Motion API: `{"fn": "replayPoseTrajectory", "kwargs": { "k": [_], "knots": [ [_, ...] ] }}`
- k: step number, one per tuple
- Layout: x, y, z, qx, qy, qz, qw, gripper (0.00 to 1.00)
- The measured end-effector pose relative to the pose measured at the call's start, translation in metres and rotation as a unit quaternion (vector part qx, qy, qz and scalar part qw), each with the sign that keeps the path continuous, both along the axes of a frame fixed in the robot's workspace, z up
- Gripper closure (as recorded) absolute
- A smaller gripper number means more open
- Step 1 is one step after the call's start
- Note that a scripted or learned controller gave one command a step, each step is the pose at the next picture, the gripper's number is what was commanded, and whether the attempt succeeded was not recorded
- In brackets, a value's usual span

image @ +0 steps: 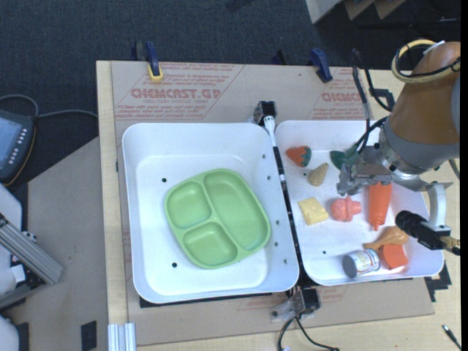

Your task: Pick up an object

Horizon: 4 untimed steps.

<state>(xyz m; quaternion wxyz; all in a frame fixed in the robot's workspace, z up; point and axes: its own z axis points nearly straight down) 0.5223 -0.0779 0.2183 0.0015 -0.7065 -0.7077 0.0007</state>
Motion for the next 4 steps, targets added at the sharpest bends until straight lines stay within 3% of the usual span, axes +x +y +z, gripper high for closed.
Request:
{"fn": "replayPoseTrajectory", "kwargs": {
  "k": [2, 3, 4],
  "knots": [
    [0.000, -0.009, -0.003, -0.0004, -0.001, -0.001, 1.0000, 1.00],
    [0.001, -0.011, 0.016, -0.0012, -0.004, 0.000, 1.0000, 1.00],
    [-0.004, -0.012, 0.003, -0.0003, 0.000, -0.001, 1.0000, 1.00]
  ]
}}
